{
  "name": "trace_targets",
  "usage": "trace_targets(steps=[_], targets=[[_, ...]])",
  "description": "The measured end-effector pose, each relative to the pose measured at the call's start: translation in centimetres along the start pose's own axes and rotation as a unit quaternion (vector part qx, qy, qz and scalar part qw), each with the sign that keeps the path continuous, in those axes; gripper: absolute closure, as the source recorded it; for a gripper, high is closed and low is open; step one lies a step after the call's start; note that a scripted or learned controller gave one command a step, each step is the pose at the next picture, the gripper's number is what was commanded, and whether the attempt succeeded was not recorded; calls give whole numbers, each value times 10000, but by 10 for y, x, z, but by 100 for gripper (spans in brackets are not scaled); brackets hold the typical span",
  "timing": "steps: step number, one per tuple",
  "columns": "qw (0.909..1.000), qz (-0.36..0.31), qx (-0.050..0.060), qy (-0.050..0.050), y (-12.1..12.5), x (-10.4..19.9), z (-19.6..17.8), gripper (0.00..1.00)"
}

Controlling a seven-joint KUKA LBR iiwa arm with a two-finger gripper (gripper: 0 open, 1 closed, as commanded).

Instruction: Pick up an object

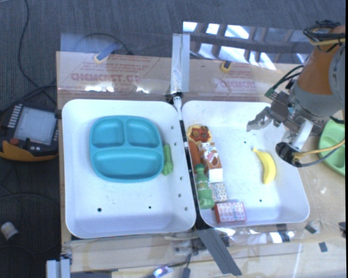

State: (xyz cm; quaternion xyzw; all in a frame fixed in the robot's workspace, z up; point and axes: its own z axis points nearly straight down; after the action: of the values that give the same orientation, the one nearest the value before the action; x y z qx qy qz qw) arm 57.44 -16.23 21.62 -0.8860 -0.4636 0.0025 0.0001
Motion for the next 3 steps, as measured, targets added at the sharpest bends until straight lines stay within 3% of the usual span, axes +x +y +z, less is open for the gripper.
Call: trace_targets(steps=[1,2,3], targets=[[9970,-770,9,9,-7,-50,71,0],[9970,-768,10,62,2,-48,119,0],[9970,-767,30,47,1,-49,112,100]])
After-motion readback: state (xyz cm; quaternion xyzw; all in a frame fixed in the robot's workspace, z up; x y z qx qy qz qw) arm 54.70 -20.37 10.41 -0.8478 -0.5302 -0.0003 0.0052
